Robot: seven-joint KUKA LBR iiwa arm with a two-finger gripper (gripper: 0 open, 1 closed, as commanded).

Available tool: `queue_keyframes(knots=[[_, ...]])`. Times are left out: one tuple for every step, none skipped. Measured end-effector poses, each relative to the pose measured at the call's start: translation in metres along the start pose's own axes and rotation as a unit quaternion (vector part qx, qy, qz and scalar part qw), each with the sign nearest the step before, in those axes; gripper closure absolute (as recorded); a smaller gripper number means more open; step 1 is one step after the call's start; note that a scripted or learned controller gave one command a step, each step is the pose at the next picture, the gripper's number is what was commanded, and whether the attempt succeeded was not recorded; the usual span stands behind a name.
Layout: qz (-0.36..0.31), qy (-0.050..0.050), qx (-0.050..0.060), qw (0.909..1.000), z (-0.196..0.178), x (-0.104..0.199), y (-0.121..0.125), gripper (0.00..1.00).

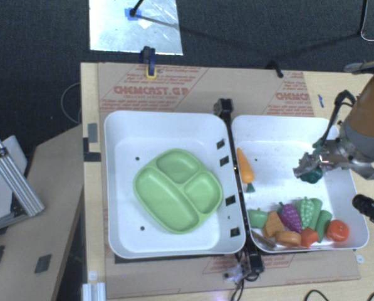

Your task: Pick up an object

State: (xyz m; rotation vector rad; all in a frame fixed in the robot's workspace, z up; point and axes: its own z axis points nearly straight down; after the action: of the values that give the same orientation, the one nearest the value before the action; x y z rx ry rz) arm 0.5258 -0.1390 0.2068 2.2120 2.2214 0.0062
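Note:
My gripper hangs over the right side of the right bin, reaching in from the right. A small dark teal object sits between its fingertips, and the gripper is shut on it. An orange carrot lies by the bin's left wall. Along the bin's near edge is a pile of toy food: a green pepper, purple grapes, a green bunch and a red tomato.
The left bin holds a light green divided plate. A black divider with clips runs between the bins. A black part of the arm juts over the right bin's right rim.

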Motion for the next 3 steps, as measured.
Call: queue_keyframes(knots=[[0.000, 0.001, 0.002, 1.0000, -0.019, 0.000, 0.001, 1.00], [-0.003, 0.002, 0.003, 1.0000, -0.011, 0.046, 0.014, 1.00], [-0.003, 0.002, 0.003, 1.0000, -0.005, 0.095, 0.021, 1.00]])
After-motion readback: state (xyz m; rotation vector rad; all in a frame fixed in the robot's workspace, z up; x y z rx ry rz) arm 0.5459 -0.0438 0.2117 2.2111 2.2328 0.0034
